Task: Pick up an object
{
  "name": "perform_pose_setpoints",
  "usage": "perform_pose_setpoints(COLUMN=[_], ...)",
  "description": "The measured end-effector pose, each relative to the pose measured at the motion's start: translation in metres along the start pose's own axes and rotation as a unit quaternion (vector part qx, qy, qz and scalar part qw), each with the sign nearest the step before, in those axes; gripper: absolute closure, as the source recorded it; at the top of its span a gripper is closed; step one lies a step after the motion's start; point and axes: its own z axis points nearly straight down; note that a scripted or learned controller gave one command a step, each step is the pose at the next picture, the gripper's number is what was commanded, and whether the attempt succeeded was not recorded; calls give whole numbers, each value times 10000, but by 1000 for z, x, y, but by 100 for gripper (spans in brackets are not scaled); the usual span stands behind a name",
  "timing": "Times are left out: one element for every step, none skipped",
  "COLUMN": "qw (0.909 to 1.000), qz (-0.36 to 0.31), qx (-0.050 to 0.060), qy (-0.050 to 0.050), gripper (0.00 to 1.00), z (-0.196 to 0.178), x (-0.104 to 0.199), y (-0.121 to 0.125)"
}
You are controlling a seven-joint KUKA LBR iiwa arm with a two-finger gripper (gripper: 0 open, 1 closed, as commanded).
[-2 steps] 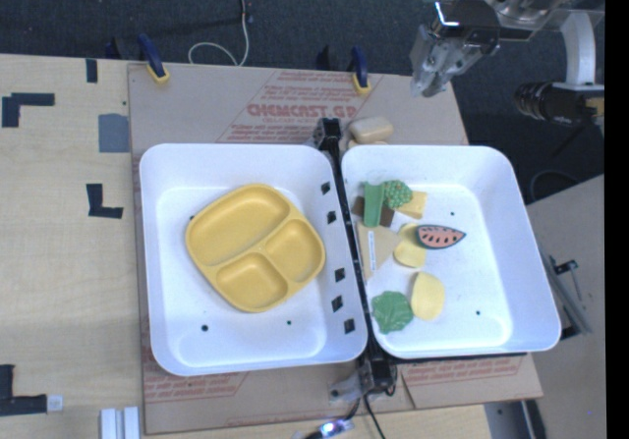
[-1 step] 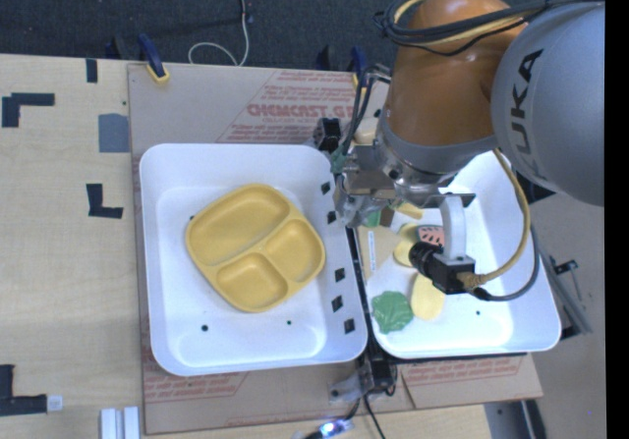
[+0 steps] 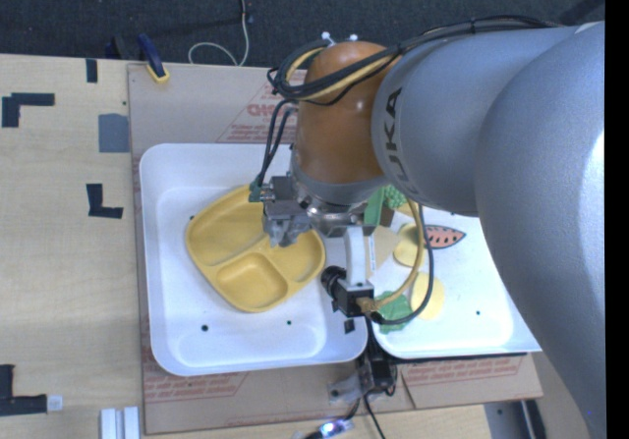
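A yellow divided plate (image 3: 241, 250) lies in the left white bin (image 3: 167, 270), tilted toward the bin's middle. My gripper (image 3: 283, 227) hangs right over the plate's right rim, reaching down from the orange wrist band (image 3: 339, 113). The big grey arm (image 3: 511, 123) covers much of the right bin (image 3: 472, 319). In that right bin I see a green piece (image 3: 393, 306), a yellow round piece (image 3: 425, 295) and an orange slice-shaped toy (image 3: 444, 238), each partly hidden by the arm and its cables.
Brown cardboard (image 3: 187, 113) underlies both bins on the wooden bench (image 3: 59, 231). A blue-and-yellow clamp (image 3: 152, 59) sits at the cardboard's far left corner. Black cables (image 3: 418, 260) loop from the wrist over the seam between the bins.
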Motion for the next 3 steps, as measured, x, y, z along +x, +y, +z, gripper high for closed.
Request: perform_pose_setpoints(qw=[10000,10000,10000], qz=[27,82,51], qx=[-32,3,-77], qy=[2,-15,-17], gripper=[0,0,0], z=[-6,28,24], x=[-4,-96,-156], y=[1,-49,53])
